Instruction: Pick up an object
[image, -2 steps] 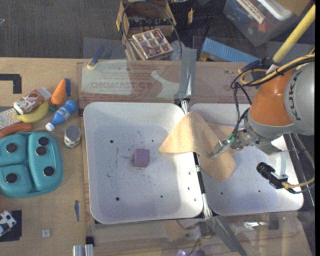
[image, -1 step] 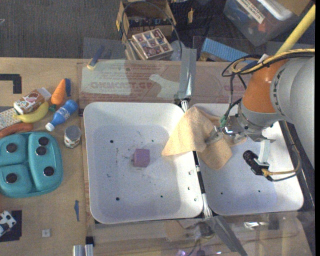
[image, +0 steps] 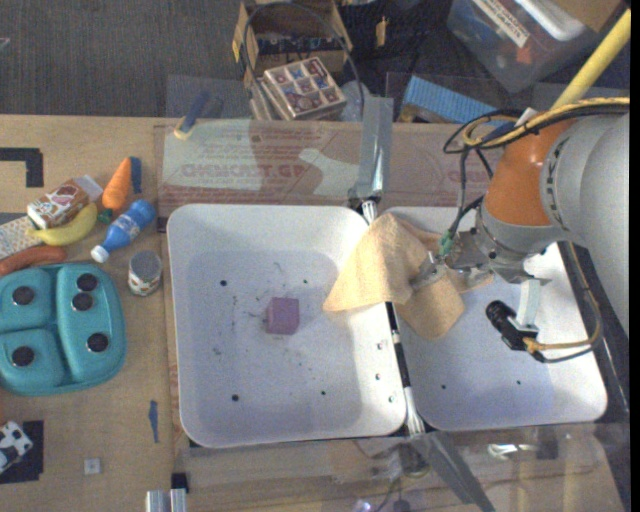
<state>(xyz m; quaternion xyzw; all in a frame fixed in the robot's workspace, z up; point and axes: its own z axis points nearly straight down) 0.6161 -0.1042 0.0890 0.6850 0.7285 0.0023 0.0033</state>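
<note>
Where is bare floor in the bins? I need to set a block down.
Free: left bin around the purple cube, and right bin's near half. Crowded: the divider, where the tan cloth drapes by the end effector.

A: Which colours are seen in the two shallow white plastic bins (image: 200, 330)?

B: A small mauve cube (image: 282, 316) is seen on the left bin's white floor, which is flecked with dark specks. A tan cloth (image: 385, 272) is draped across both bins.

A: And on the pale wooden bench (image: 80, 150)?

B: A teal moulded tray with dark round spots (image: 58, 325), an orange carrot toy (image: 119, 184), a yellow banana toy (image: 68, 230) and a blue-and-white bottle (image: 124, 230) are seen. The arm is grey with an orange band (image: 525, 180).
</note>
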